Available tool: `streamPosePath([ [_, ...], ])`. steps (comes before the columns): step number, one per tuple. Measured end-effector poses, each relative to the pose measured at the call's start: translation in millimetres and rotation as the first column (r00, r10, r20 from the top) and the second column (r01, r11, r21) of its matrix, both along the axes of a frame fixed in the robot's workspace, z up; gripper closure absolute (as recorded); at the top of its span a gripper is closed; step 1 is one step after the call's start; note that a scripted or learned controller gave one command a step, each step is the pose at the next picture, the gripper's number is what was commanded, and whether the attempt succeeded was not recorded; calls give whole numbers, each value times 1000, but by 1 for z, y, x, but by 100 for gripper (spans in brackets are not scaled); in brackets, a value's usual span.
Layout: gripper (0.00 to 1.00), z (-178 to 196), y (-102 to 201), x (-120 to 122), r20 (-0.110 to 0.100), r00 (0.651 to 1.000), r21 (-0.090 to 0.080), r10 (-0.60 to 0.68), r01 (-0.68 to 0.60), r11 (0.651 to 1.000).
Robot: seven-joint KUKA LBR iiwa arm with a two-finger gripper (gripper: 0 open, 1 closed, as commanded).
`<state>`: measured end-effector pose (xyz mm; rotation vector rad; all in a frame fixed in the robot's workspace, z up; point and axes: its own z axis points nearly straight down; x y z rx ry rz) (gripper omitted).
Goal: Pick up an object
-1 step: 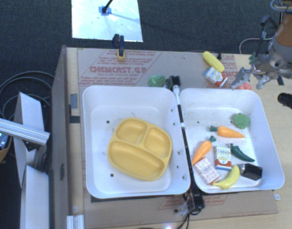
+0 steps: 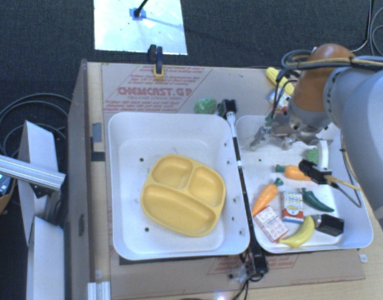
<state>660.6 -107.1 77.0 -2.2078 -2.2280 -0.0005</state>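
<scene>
Two white bins lie side by side on the tabletop (image 2: 197, 80), and I judge the task to be at its very beginning, since no object is lifted. The hand (image 2: 270, 145) stands low in the upper part of the right bin (image 2: 257, 167), over a bare piece of the white floor. Its fingers (image 2: 258, 140) look spread apart. Between them I see only the floor of the bin, so it has hold of nothing.

The things to choose from lie in the lower half of the right bin. Nearest to the hand is the upper carrot (image 2: 294, 172), just below it and to the right. The lower carrot (image 2: 265, 199) lies close to the middle wall. Further down are a small striped box (image 2: 293, 206), a flat packet (image 2: 270, 224), a banana (image 2: 300, 232) at the lower edge, a green pepper (image 2: 316, 199) and a black block (image 2: 330, 224). The left bin (image 2: 132, 149) holds only a yellow divided plate (image 2: 184, 194), well apart from the hand.

Almost everything is left to do: bring the hand over one thing, close on it and lift. The upper carrot seems the easiest choice to me (the box, the packet and the banana lie close together, which may disturb a grasp).

The grey arm (image 2: 360, 105) covers the upper right corner of the right bin, so I cannot say what lies under it. A small green thing (image 2: 312, 155) beside the wrist is partly covered and I cannot name it. From this slanted view I also cannot tell whether the fingertips touch the floor or hang above it.
</scene>
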Motion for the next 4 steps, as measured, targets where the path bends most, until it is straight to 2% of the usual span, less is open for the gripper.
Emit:
streamPosePath([
  [1, 0, 7, -16, -82, -3, 1000, -3, -11, 11, 1000],
  [2, 0, 7, 2, -118, 3, 1000, -4, -9, 9, 1000],
  [3, 0, 7, -23, -132, 4, 1000, -3, -11, 11, 1000],
  [4, 100, 18, -22, -131, 9, 1000, -5, -7, 7, 1000],
])
